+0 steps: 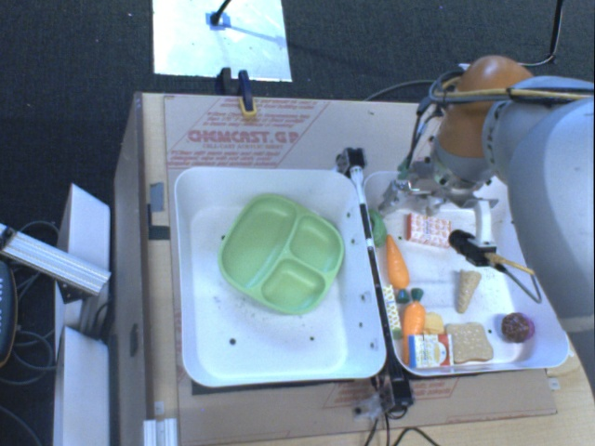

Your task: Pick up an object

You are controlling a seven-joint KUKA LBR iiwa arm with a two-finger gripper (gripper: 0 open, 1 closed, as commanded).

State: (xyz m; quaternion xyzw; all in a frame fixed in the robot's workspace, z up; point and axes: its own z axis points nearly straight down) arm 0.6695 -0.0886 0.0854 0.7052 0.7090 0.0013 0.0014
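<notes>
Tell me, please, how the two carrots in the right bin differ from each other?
The upper carrot is longer and slimmer and lies at a slant near the divider; the lower carrot is shorter and stubbier. The upper carrot lies apart from the other food, while the lower carrot sits close against the packet. Both are orange with green tops.

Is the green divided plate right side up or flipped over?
Right side up. The green divided plate lies in the left bin with its three hollow compartments facing the camera, nothing in them.

The bench (251, 128), topped with printed brown board, bears two white bins (200, 342) (548, 347) side by side.
</notes>
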